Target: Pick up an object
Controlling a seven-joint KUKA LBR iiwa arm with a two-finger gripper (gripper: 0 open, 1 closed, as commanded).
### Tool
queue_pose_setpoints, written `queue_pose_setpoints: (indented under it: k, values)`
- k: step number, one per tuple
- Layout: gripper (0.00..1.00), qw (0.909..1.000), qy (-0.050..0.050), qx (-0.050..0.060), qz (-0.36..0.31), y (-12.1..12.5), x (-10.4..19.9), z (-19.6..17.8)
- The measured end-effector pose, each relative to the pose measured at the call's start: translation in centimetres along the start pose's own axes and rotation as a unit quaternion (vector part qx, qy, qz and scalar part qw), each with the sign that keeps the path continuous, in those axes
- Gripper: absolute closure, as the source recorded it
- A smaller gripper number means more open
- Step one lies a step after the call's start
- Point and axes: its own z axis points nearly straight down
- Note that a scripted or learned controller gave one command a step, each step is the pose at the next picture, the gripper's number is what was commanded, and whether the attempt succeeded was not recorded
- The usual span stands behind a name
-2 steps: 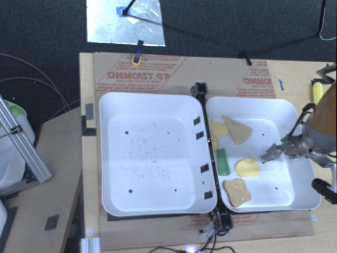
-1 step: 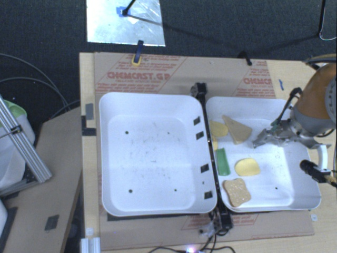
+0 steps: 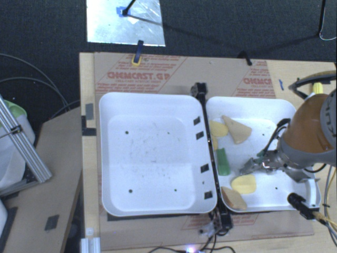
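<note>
We see our end effector (image 3: 248, 167) low in the right bin (image 3: 253, 105) | its fingers look a little apart, nothing between them | the yellow piece (image 3: 244, 184) lies just below the tips, long side running left to right | green block (image 3: 223, 161) sits left of the tips | we think a short drop comes next.

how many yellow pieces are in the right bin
2. One yellow piece lies at the bin's upper left; the other yellow piece lies lower, just below the tool. The arm may hide more.
</note>
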Motion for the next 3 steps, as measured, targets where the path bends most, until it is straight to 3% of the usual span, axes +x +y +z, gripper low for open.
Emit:
queue_pose_setpoints:
  k: [1, 2, 3]
  values:
    - [0.00, 0.9999, -0.002, -0.009, -0.005, 2.1, 8.8, -10.6]
    - [0.00, 1.0000, -0.001, -0.007, -0.006, 9.4, 17.0, -10.1]
    - [0.00, 1.0000, -0.002, -0.002, 0.000, 5.1, 17.7, -10.0]
